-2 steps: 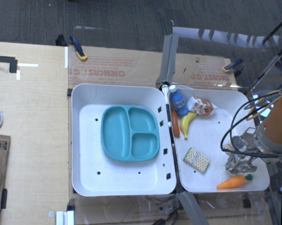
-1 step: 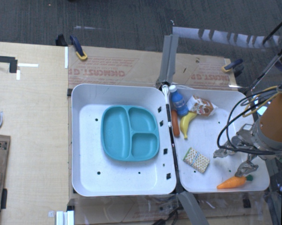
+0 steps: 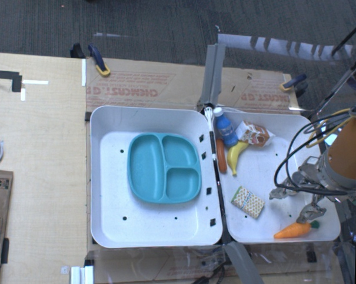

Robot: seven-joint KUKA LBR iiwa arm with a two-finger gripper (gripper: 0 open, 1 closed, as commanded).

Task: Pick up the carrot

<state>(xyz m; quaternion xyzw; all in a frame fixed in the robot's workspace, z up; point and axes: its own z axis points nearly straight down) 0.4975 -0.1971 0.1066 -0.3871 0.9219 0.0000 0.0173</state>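
Observation:
The carrot (image 3: 292,230) is orange with a small green top and lies at the front right corner of the right bin (image 3: 262,233), pointing left. My gripper (image 3: 294,204) hangs just above and behind it, reaching in from the right under the orange wrist band. Its fingers are spread open, one fingertip (image 3: 278,194) to the left and the other near the carrot's green end. Nothing is held between them.
Along the right bin's left wall lie a blue bottle (image 3: 227,130), a banana (image 3: 235,155) and an orange-red sausage (image 3: 221,158). A snack bag (image 3: 255,135) sits at the back and a patterned packet (image 3: 248,201) mid-bin. The left bin (image 3: 104,223) holds a teal divided plate (image 3: 164,167).

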